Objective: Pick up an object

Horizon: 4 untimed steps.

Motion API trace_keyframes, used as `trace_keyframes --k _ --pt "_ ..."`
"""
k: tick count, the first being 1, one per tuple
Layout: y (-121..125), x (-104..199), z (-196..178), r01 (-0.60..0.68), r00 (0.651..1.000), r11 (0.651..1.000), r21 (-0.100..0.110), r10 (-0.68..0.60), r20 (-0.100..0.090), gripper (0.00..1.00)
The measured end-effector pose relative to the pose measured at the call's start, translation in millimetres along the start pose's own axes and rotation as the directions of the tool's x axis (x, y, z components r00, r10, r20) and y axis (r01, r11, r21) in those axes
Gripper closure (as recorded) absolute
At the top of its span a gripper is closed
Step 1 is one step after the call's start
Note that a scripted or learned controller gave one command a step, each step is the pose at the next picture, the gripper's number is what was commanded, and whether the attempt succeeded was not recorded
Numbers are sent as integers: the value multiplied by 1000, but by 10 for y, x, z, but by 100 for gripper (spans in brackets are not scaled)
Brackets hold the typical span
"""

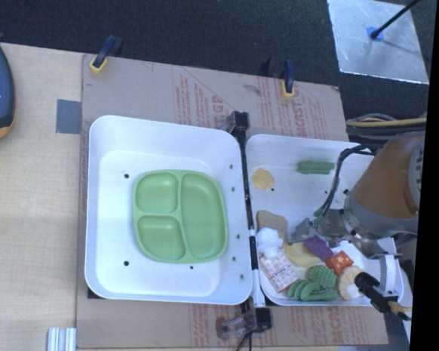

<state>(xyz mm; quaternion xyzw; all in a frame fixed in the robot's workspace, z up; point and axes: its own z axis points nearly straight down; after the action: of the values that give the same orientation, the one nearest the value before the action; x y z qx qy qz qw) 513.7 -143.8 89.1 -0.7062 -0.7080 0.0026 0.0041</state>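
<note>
Pincer [306, 232] low in rt bin [289, 150], grip state unclear, smooth green 3-section tray [179, 216] in left bin [104, 200]

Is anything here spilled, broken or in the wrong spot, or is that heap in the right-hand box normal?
Nothing looks spilled or broken. The right bin has toys heaped in its near corner, while a green bean pod and a yellow disc lie apart. The green divided plate sits slightly askew in the left bin.
</note>
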Motion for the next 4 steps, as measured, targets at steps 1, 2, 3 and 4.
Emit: trace_keyframes --k 1,2,3,4 --pt "27 -10 -131 2 1000 1000 -5 -2 2 100" --pt "372 -47 -997 3 1000 1000 -17 -3 4 100" --pt "-227 -26 -761 -1 1000 1000 0 1 0 100" --pt "-195 -27 -772 0 1000 1000 -6 0 1 0"
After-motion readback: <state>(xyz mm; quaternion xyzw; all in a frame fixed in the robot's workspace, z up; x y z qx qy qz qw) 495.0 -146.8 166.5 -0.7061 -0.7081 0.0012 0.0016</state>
